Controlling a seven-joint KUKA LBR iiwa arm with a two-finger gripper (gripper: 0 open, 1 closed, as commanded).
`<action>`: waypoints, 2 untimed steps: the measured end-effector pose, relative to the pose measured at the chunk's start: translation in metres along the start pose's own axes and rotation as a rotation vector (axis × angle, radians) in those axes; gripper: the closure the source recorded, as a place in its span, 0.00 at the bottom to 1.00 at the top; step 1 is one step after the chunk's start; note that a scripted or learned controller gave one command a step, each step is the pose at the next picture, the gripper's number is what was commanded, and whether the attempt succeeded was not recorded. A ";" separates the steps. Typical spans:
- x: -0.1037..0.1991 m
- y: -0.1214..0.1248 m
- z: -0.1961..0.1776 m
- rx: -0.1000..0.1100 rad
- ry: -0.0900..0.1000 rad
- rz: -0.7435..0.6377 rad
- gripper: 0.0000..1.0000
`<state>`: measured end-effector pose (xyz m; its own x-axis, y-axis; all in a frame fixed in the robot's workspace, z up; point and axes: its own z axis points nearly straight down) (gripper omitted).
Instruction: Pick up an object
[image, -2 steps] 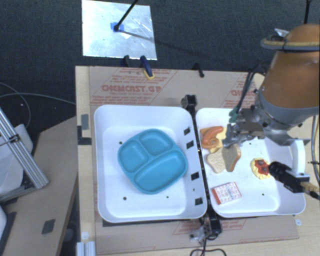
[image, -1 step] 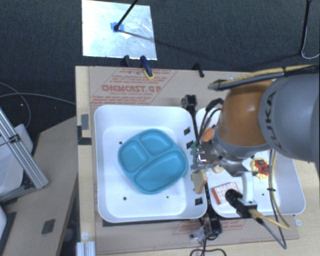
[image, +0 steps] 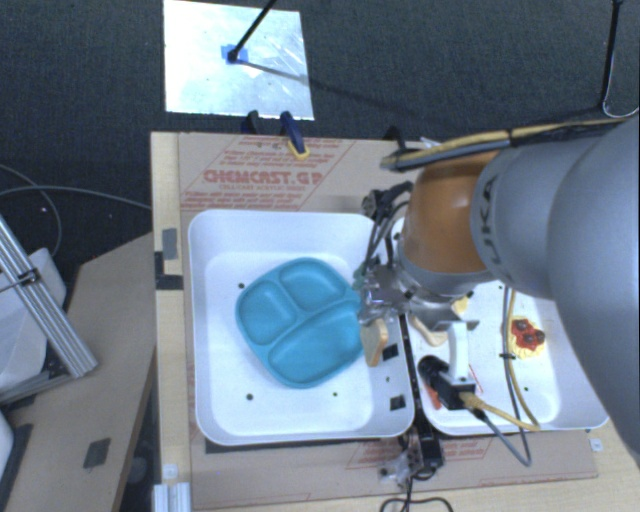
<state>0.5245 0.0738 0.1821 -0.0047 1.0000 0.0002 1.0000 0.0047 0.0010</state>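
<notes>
Just under the claw (image: 375, 335) runs the shared wall of the two white bins, the left bin (image: 215, 400) and the right bin (image: 550, 390). The claw hangs low over that wall, at the left bin's edge. Whether it is released or clenched cannot be told from this angle. Close beside the claw, on the view's left, a blue divided plate (image: 298, 320) lies flat on the left bin's floor. On the claw's other side, well apart in the right bin, lies a small red and yellow thing (image: 524, 336). Above the claw rises the arm's orange band (image: 440, 230). Beyond the claw, printed brown cardboard (image: 265, 170) underlies both bins. Farther still, a shiny sheet (image: 235, 60) rests on dark carpet (image: 80, 100).
</notes>
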 end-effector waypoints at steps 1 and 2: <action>0.020 -0.037 -0.152 -0.015 0.006 -0.004 1.00; -0.027 -0.037 -0.249 -0.011 0.001 0.007 1.00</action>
